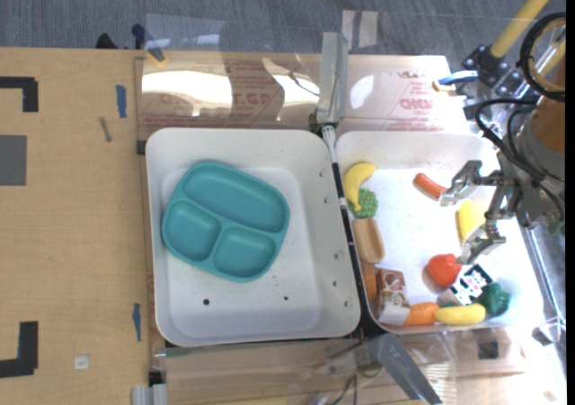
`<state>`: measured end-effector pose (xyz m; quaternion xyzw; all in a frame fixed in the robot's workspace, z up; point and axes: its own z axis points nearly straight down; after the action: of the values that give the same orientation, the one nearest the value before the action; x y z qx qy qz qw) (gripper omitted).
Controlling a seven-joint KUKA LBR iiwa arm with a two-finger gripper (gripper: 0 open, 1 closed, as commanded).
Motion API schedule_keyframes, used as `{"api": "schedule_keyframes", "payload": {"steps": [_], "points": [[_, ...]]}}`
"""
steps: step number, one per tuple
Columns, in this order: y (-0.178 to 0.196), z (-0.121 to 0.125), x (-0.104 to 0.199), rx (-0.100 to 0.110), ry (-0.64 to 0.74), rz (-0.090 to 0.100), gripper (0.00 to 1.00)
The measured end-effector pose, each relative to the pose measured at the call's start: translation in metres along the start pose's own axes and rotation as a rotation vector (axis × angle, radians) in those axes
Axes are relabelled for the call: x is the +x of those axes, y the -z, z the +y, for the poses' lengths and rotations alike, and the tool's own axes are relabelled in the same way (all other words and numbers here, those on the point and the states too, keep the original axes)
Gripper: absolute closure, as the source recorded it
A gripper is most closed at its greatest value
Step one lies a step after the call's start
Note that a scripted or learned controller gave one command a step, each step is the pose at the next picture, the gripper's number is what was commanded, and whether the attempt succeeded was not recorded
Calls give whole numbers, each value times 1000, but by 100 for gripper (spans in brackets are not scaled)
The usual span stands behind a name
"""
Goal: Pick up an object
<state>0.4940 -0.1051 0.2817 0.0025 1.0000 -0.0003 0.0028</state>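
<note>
- Two bins on the bench; left bin [171,215] carries a teal tray [226,220], right bin [404,165] carries the toy food.
- My gripper [471,215] hangs over the right bin's right half, fingers spread wide, nothing between them.
- One fingertip [458,186] sits near the sausage [429,185]; the other is down by the tomato [442,269].
- Yellow piece [467,217] lies right in my open gap: best candidate, I judge.
- Other items: banana [359,180] at the bin's left wall, a bun [368,240] below it, carrot [419,312] and a second yellow piece [459,314] along the near wall.
- To do it well: centre the yellow piece between both pads, descend straight, close across its narrow side.
- Risk: the lower finger may clip the tomato just beside it, so keep clear on the way down.
- Check that it is actually pinched before lifting.
</note>
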Motion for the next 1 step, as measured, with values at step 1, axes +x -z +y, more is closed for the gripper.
{"api": "schedule_keyframes", "payload": {"steps": [1], "points": [[-146,-24,-93,-4,-9,15,0]]}}
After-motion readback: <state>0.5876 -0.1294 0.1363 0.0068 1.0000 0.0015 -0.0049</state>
